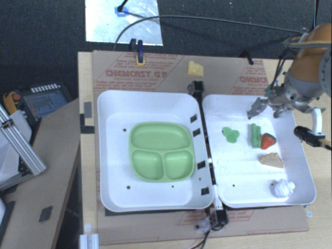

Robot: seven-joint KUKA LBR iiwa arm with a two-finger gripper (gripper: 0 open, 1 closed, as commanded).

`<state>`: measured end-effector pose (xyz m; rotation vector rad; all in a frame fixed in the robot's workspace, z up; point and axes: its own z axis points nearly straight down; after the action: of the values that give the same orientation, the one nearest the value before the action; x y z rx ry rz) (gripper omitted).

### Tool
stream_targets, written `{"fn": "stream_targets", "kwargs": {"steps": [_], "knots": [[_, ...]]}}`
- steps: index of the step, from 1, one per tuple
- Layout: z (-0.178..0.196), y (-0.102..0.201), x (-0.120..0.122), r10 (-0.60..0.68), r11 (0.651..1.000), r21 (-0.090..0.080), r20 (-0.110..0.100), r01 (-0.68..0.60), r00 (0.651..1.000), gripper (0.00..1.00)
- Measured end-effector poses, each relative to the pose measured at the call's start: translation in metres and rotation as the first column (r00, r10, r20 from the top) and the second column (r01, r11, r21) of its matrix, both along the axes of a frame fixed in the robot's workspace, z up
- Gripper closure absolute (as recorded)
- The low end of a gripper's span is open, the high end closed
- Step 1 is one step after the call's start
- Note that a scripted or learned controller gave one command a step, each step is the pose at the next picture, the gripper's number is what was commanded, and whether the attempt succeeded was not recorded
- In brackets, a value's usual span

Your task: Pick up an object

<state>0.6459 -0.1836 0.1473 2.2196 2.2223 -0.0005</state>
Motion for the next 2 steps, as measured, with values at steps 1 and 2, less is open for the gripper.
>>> {"fn": "stream_targets", "kwargs": {"steps": [1, 2], "knots": [[0.014, 0.0, 0.002, 0.001, 1.0, -0.001, 0.006, -0.001, 1.0, 1.0], [0.068, 0.002, -0.006, 0.001, 1.0, -0.001, 0.007, -0.001, 1.0, 1.0]]}}
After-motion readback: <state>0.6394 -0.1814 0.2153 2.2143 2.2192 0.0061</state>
